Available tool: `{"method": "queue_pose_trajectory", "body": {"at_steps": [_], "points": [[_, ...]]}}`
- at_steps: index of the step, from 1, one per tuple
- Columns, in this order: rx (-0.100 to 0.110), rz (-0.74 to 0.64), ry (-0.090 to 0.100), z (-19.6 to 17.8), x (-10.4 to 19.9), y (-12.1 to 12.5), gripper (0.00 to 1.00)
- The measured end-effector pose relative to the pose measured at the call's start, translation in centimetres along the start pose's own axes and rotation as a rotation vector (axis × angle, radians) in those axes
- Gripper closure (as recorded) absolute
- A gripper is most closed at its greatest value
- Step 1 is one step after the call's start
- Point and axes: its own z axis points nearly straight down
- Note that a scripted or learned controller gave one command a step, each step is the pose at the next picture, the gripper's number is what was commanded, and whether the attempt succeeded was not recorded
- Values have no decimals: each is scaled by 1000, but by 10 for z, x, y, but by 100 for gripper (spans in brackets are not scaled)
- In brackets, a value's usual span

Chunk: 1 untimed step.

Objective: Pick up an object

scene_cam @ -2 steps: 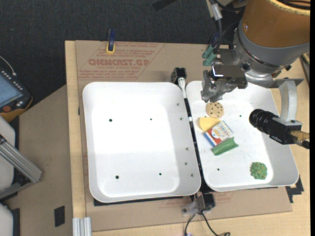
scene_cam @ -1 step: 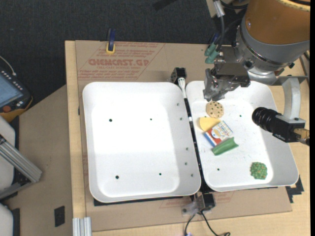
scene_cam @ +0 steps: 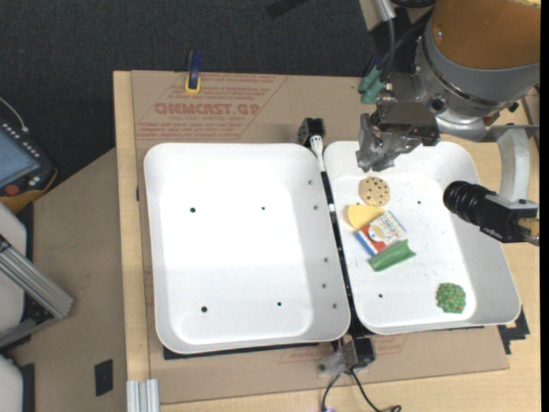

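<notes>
Pincer (scene_cam: 375, 163) hangs at the right bin's (scene_cam: 480, 312) far edge, just above the cookie (scene_cam: 374, 190) — spread or pressed together, I cannot tell. Nothing lifted yet; descent, grasp and lift all remain, by my judgement.

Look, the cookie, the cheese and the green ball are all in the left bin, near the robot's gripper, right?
Not quite. The camera view shows the cookie, the cheese and the green ball in the right bin, not the left one. The gripper does hover near the cookie.
</notes>
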Motion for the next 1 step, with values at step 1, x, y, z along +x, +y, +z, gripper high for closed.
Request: {"method": "queue_pose_trajectory", "body": {"at_steps": [1], "points": [[0, -2, 2, -51, 26, -1, 100]]}}
